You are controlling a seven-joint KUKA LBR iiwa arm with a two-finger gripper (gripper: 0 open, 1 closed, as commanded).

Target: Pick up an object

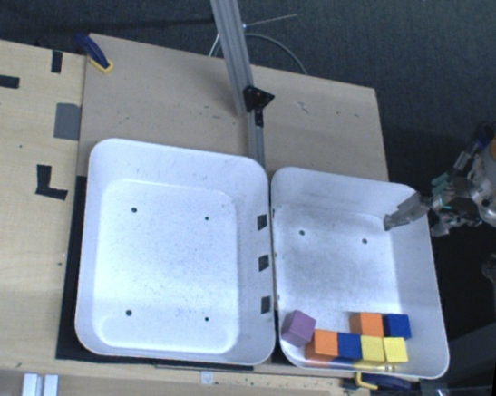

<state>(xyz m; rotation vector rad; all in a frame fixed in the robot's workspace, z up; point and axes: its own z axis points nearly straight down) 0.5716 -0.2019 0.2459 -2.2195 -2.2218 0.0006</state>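
A pale wooden tabletop [5, 232] is seen from above, marked with dark tape pieces and set against a dark floor.

Nearest the camera, a cluster of small blocks is found along the near edge of the right bin [339, 269]: a purple block [300, 325], an orange block [326, 343], a blue block [349, 346], two yellow blocks [383, 350] side by side, and behind them a brown-orange block [367, 325] and a second blue block [397, 325]. All are packed closely, several touching.

The left bin [168, 245] is placed just beside the right bin.

Farther back, the gripper [408, 212] is seen over the right bin's far right rim, well apart from the blocks. Nothing is held; whether the fingers are wide or narrow cannot be told.

Beyond the bins, a slanted metal bar [235, 49] is recorded.
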